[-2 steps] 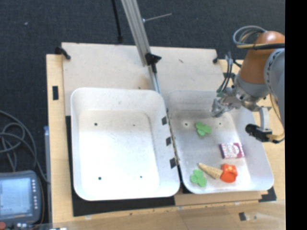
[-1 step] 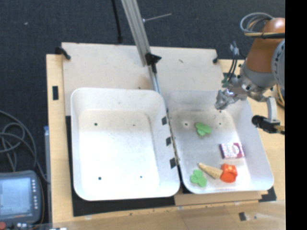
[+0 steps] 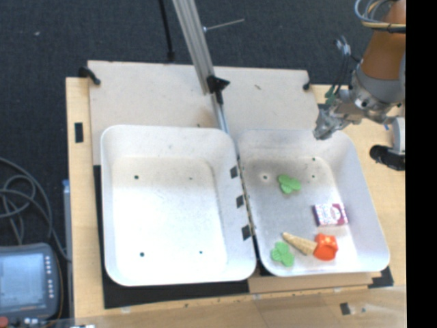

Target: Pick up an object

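Green, orange and tan toys (image 3: 304, 247) are being crowded together at the near edge of the right bin (image 3: 362, 176), so a neighbour could be nudged during a grasp. A purple box (image 3: 330, 214) and green piece (image 3: 289, 184) are lying farther back. The hand (image 3: 323, 130) is being held over the far rim.

readable text: none | small purple-and-white printed packet (image 3: 330, 214) near the right wall of the right-hand shallow white bin (image 3: 365, 183): print too small to make out | grey screen device (image 3: 26, 280) at the lower-left corner of the view: display blurred, no characters legible
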You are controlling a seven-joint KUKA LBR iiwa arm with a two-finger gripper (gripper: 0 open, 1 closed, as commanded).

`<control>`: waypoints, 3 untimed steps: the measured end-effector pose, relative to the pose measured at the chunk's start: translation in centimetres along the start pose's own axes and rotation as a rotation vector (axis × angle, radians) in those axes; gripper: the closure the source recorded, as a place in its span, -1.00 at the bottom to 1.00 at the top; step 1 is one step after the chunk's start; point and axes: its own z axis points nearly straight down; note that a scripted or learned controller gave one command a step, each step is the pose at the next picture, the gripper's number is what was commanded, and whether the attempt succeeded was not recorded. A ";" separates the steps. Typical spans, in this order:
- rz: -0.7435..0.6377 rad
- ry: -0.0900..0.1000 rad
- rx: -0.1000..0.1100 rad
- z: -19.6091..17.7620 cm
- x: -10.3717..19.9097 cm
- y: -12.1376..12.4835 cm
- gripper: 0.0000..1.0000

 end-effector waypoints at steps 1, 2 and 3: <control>-0.002 0.000 0.003 -3.6 -0.1 0.2 1.00; -0.001 0.002 0.008 -4.3 4.3 -2.3 1.00; 0.000 0.001 0.010 -2.8 9.4 -4.6 1.00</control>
